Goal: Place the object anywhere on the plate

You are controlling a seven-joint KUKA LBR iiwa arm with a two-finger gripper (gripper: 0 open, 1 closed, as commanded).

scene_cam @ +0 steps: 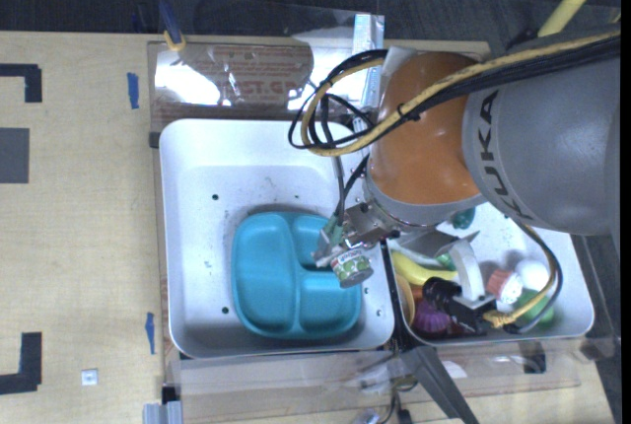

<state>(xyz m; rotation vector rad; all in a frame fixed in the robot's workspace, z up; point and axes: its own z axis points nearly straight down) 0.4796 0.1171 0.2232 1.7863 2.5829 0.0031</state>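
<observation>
Wooden counter (79, 245) is carrying two white bins, and the teal plate (286, 279) is sitting in the left bin (197, 176). Arm's tool (340, 254) is hovering at the plate's right edge, gripping a small greenish object (350, 266), though it's kinda blurry.

Two white bins sit side by side on the wooden tabletop (79, 245). The right bin (577, 314) holds a jumble of small colourful items (463, 299).
</observation>
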